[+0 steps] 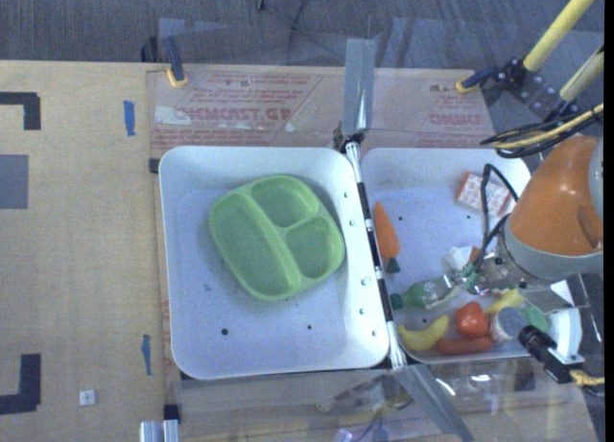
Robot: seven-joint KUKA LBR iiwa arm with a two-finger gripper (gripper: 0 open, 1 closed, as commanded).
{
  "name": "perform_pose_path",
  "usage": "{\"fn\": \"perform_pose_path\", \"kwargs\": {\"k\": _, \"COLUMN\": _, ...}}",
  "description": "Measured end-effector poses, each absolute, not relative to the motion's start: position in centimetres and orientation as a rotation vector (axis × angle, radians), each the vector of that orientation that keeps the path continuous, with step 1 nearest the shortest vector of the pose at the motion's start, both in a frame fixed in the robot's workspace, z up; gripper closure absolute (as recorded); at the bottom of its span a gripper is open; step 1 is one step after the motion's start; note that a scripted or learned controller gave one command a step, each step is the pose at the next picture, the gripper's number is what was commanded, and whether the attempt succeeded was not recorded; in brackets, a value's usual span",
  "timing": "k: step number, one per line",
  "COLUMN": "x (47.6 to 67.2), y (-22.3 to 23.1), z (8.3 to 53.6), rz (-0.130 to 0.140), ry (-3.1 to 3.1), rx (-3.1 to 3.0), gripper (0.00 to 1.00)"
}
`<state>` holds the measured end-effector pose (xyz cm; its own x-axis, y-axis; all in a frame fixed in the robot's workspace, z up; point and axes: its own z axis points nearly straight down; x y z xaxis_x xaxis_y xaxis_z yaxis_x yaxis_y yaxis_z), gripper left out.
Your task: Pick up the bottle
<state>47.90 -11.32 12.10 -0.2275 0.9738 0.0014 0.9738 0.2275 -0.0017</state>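
Two shallow white bins sit side by side on your tabletop (67, 267). The left bin (182, 239) carries a green divided plate (276, 237). The right bin (422, 191) holds the clutter you care about.

The bottle (429, 291), which looks clear with a green end, lies on its side in the near part of the right bin, just above a banana (424, 335) and below a carrot (386, 229). The gripper (477, 275) is low in that bin, at the bottle's right end. From this angle you cannot tell whether it is open or closed, or whether it has anything in its hold.

Judge this as the approach-and-grasp step: the bottle is still down in the bin, not lifted. Your next move calls for a sure closure across the bottle's body before raising, without dragging along the red tomato-like piece (470, 318) close by.

For writing, red print on the cardboard sheet (225, 114) behind the bins reads roughly "CHEMCAST"; the rest is unclear. The small red-patterned carton (477, 191) in the right bin is too small to read.
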Motion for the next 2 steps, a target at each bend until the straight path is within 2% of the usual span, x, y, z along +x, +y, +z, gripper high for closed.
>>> {"fn": "perform_pose_path", "kwargs": {"k": 1, "x": 48.5, "y": -10.4, "z": 8.8, "rz": -0.006, "ry": -2.117, "rx": -2.327, "gripper": 0.0}}
{"fn": "perform_pose_path", "kwargs": {"k": 2, "x": 48.6, "y": -10.6, "z": 9.9, "rz": -0.006, "ry": -2.121, "rx": -2.334, "gripper": 1.0}}
